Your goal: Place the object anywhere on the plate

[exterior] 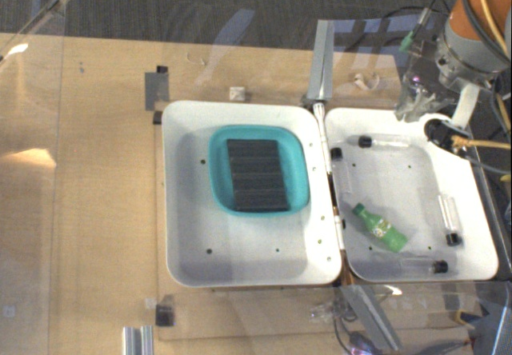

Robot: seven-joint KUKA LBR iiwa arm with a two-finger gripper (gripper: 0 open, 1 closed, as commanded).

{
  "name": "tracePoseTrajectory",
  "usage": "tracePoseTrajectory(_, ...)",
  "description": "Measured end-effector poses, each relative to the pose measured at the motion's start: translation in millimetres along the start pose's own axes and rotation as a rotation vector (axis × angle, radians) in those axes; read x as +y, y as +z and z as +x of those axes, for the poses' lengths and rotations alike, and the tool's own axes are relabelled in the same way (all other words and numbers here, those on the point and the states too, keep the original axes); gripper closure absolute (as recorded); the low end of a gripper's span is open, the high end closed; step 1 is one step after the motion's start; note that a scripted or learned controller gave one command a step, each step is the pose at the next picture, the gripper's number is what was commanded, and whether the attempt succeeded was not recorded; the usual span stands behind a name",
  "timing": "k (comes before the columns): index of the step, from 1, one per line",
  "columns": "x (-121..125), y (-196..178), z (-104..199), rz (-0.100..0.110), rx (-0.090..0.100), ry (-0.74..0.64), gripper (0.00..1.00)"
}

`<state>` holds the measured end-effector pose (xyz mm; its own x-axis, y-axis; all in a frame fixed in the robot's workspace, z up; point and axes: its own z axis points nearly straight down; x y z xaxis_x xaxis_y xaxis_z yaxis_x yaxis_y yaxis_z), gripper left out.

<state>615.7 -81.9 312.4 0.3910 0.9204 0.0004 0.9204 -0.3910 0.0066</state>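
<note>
Two shallow white bins sit side by side on the wooden bench. The left bin [184, 257] holds a teal plate [298, 165] with rounded corners, lying flat toward the bin's far side, and a dark ribbed rectangular block [256, 175] rests on the plate's middle. The right bin [400, 177] holds a small green bottle [379, 227], lying on its side near the bin's near-left part, cap end pointing toward the far left; it has a pale label, but the writing on it is too small to read. The bottle is well apart from the plate, across the wall between the bins. The gripper [416, 101] hangs over the right bin's far edge, clear of the bottle.
</note>
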Motion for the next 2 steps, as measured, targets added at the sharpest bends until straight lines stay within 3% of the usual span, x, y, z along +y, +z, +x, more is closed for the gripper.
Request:
tracePoseTrajectory(1, 37, 129, 18, 0.007, 0.0, -0.15, 1.0)
tracePoseTrajectory(2, -31, 127, 56, 0.002, 0.003, -0.384, 1.0)
